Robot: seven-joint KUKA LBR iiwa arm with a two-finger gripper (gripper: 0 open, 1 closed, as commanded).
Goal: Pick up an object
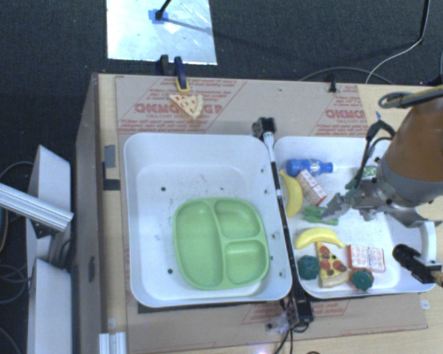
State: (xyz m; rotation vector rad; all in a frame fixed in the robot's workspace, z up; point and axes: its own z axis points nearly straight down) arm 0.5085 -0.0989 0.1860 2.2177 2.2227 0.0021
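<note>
The arm reaches in over the right bin (pixel 399 282), its end effector (pixel 338 206) low among the toys near a green item (pixel 315 214); whether it is open or closed I cannot tell. Around it lie a blue bottle (pixel 308 167), two bananas (pixel 317 237), a pizza slice (pixel 331 263) and a small red box (pixel 366 257). The left bin (pixel 155 153) holds a green divided tray (pixel 221 243).

The grey KUKA arm with its orange band (pixel 426 142) entered from the right edge of the camera view and bent downward at the wrist. Its two-finger gripper (pixel 338 206) pointed toward the view's left — low, at the end of a dark metal wrist assembly (pixel 373 195).
</note>
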